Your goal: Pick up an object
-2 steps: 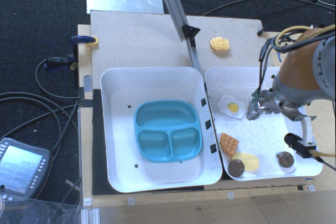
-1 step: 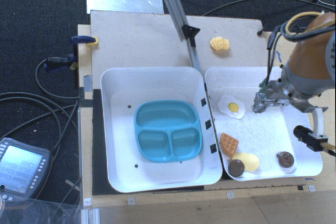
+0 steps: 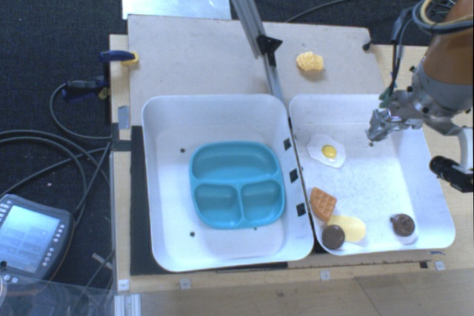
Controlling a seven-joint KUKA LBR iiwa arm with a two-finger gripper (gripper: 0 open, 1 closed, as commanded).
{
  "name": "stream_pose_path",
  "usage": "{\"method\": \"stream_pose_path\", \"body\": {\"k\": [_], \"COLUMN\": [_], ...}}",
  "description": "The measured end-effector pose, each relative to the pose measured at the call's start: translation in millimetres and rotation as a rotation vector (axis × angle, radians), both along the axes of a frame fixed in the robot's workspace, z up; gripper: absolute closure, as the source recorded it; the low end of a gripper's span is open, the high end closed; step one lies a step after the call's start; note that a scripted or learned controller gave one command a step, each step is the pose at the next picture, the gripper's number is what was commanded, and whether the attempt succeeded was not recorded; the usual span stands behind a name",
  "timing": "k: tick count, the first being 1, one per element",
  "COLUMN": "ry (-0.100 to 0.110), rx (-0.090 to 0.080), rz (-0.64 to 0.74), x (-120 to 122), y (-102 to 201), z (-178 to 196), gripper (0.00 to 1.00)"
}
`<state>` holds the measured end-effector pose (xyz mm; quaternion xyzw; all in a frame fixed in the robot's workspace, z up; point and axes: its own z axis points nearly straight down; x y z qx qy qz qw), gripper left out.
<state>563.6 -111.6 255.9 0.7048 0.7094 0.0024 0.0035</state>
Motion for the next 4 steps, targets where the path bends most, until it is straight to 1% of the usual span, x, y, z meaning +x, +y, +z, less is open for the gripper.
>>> {"method": "stream_pose_path", "body": {"k": [1,2,3,4], "ry": [0.001,0.008,0.008,0.008], "rx": [0.0,0.004,0.004,0.004], "rz": [0.0,0.004,0.005,0.006], "x": [1.5,-6.7,-9.6,-17.7], "y": [-0.2,56.3,108.5,159.8], "z": [44.3,25.5,6.3,9.1], "gripper": [1.0,1.0,1.0,1.0]}}
